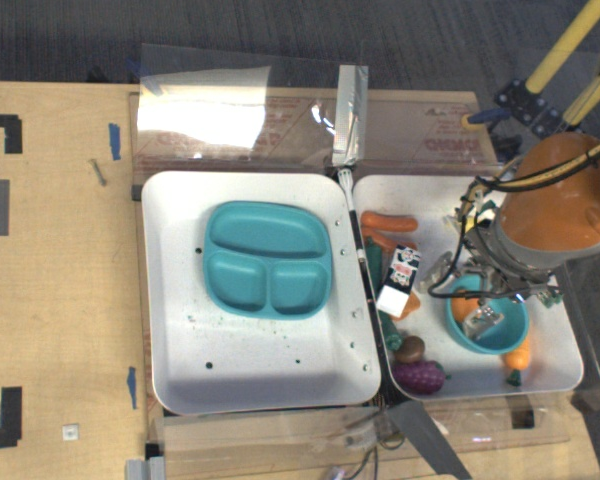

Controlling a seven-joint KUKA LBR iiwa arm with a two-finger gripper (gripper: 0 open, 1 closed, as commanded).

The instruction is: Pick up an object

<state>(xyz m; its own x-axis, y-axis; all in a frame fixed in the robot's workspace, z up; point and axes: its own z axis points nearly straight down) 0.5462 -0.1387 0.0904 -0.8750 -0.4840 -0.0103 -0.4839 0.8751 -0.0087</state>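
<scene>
The gripper [487, 313] hangs inside the blue bowl [492, 330]; I cannot tell how its jaws stand. It should grasp one item firmly, then lift straight up.

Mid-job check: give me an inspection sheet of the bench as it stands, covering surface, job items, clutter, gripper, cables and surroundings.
Surface: two white bins side by side, left bin and right bin, on a brown bench.
Job's things: in the right bin, a teal bowl, an orange carrot-like toy, purple grapes, a white carton and a small orange piece.
Clutter: a teal divided plate lies in the left bin.
Gripper: gripper is low over the teal bowl; finger state unclear.
Cables: black cables loop beside the wrist.
Surroundings: clear plastic sheet behind the bins; yellow poles at top right.
</scene>
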